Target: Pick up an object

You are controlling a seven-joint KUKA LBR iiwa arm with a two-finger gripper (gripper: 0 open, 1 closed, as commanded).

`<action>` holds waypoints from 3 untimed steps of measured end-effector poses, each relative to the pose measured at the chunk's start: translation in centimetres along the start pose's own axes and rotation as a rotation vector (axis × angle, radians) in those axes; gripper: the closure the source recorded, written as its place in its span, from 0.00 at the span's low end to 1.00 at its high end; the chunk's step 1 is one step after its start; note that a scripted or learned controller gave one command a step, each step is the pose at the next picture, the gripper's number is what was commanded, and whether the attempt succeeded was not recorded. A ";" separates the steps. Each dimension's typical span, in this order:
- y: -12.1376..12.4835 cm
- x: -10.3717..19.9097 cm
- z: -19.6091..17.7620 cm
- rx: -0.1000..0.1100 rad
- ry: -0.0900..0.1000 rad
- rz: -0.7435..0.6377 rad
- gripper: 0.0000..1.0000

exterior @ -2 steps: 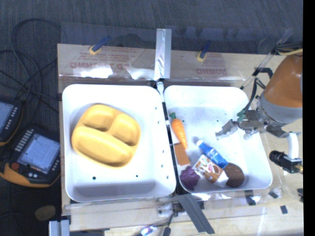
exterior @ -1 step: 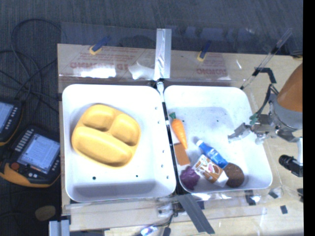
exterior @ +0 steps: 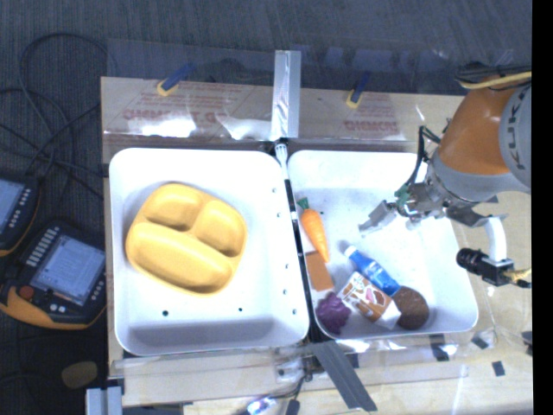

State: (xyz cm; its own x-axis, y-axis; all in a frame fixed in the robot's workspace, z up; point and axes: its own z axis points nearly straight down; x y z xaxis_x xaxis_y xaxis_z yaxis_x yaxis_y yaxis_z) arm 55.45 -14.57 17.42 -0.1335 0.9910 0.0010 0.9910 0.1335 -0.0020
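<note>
The right bin (exterior: 449,271) holds several small objects. An orange carrot (exterior: 314,232) lies along its left wall, with a flat orange block (exterior: 319,273) just below it. A blue-and-white bottle (exterior: 370,268) lies slantwise in the middle. Below the bottle sit a brown-and-white packet (exterior: 366,296), a purple lump (exterior: 333,311) and a brown ball (exterior: 411,307). My gripper (exterior: 382,215) hangs over the upper middle of the right bin, above and right of the bottle, with nothing seen in it. A large yellow bread-shaped object (exterior: 184,236) fills much of the left bin (exterior: 130,318).
The grey arm with its orange band (exterior: 479,141) comes in from the right over the right bin's far corner. A black part (exterior: 482,264) sticks out at that bin's right rim. A metal bar (exterior: 286,93) stands behind the divider. Handheld controllers (exterior: 52,271) lie at the left.
</note>
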 end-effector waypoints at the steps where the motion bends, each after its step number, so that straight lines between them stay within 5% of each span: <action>1: -3.7 0.8 7.2 0.001 0.001 -0.046 0.00; 2: -3.6 0.9 6.4 0.001 0.005 -0.047 1.00; 3: 3.1 5.5 -5.7 0.001 -0.004 0.195 1.00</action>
State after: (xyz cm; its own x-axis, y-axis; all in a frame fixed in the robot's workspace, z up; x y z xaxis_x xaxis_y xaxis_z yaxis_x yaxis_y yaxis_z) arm 57.76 -8.72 23.13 0.0612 0.9981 -0.0036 0.9981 -0.0612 -0.0026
